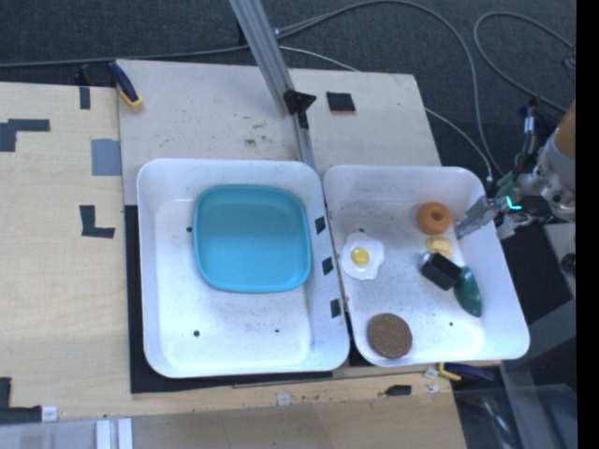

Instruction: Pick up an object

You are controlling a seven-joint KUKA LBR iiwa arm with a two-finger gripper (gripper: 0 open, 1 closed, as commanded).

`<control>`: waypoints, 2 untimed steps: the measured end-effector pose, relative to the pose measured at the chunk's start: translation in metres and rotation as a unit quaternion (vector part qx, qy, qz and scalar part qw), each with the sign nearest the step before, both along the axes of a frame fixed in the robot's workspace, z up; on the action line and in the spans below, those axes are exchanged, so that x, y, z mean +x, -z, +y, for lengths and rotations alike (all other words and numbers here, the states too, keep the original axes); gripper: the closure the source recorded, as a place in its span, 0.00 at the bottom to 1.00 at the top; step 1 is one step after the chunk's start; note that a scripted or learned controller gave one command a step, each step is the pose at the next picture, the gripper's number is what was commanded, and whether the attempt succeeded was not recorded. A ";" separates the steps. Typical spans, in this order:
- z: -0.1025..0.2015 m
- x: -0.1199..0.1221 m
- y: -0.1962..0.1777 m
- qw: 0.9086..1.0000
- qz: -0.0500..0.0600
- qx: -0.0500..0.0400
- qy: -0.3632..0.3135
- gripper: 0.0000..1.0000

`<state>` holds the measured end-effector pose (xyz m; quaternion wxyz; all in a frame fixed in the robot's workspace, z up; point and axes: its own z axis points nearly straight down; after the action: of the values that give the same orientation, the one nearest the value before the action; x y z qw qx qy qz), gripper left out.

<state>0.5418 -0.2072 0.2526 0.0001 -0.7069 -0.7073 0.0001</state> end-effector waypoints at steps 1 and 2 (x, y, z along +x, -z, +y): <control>0.000 0.000 0.000 1.000 0.000 0.000 0.000 0.00; 0.000 0.001 0.063 1.000 0.003 0.001 0.000 0.00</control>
<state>0.5424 -0.2075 0.1893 0.0026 -0.7069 -0.7073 0.0016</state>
